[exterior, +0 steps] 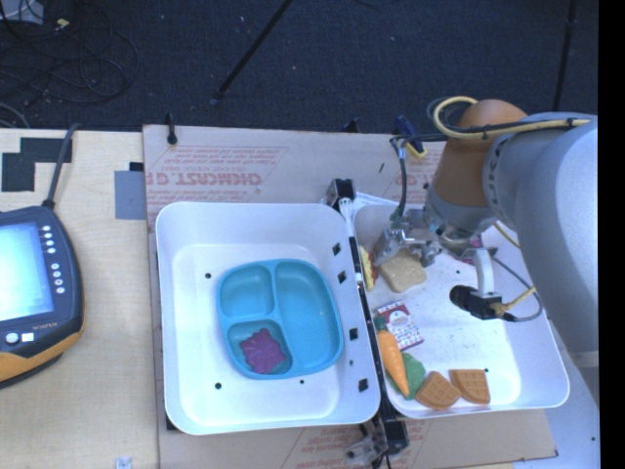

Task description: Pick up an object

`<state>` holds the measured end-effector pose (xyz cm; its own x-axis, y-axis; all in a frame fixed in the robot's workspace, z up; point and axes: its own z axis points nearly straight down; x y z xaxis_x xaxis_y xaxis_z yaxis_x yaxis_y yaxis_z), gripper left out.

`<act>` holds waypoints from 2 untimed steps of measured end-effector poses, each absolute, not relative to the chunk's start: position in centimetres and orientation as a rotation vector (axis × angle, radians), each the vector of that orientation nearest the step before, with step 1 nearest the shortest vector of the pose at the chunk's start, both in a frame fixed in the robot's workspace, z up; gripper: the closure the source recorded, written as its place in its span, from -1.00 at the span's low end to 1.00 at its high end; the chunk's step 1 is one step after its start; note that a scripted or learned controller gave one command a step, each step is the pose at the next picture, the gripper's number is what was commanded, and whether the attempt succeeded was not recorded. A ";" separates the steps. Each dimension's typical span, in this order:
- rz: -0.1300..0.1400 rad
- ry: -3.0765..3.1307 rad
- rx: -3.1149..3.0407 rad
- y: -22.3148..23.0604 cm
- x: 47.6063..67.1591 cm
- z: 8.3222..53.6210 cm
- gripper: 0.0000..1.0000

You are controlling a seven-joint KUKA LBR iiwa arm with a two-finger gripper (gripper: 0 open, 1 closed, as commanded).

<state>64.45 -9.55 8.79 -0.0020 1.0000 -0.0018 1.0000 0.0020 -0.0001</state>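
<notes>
The grey arm [547, 213] with its orange band fills the 3 o'clock side and reaches down into the right white bin [532, 364]. The left white bin [186, 262] sits at centre and holds a blue divided tray [303, 301]; a purple item [261, 350] lies in the tray's 7 o'clock compartment. A handheld control pendant [34, 286] rests on the bench at 9 o'clock. In the right bin, the gripper [415, 245] hangs at the bin's 11 o'clock corner, directly above a tan bread slice [403, 275]; whether it is parted or closed cannot be told. At the bin's 6 o'clock lie two brown crackers [454, 388], beside an orange carrot [394, 362] and a green piece [413, 371]. A small printed card [399, 325] lies just above the carrot.
</notes>
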 end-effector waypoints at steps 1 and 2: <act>-0.004 2.228 2.217 -9.5 64.4 9.8 1.00; 0.007 2.225 2.217 -4.2 59.6 19.4 1.00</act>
